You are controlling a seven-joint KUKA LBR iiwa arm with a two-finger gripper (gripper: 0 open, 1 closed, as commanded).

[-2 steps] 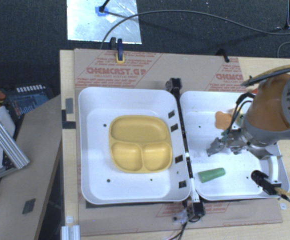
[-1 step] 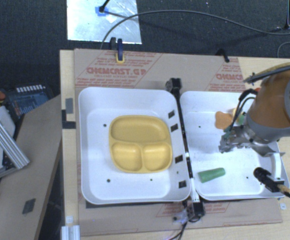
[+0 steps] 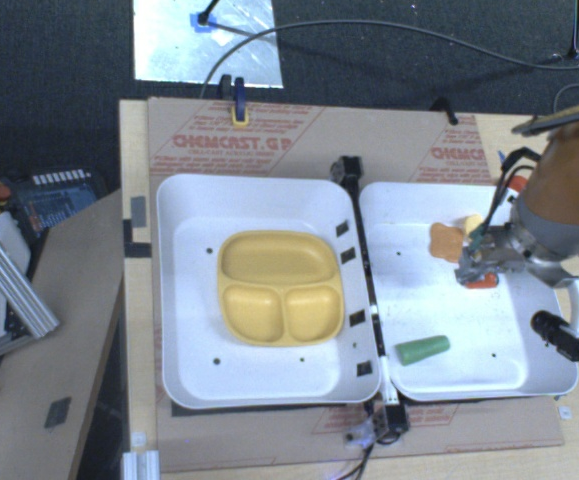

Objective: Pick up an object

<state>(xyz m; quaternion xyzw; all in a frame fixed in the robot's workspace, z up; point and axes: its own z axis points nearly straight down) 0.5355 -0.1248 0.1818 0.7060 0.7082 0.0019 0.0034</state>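
Nearest, in the right bin (image 3: 469, 318): a green block (image 3: 422, 348), lying free. Farther back: claw (image 3: 472, 268) low over a small red piece (image 3: 483, 281), just beside an orange lump (image 3: 446, 240). Apart or together, cannot tell. Seemingly at the grasping step. Next: clamp squarely on the red piece, then lift straight up.

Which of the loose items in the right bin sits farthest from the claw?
The green piece, alone near the bin's front edge. The orange piece and the red piece both lie right beside the claw.
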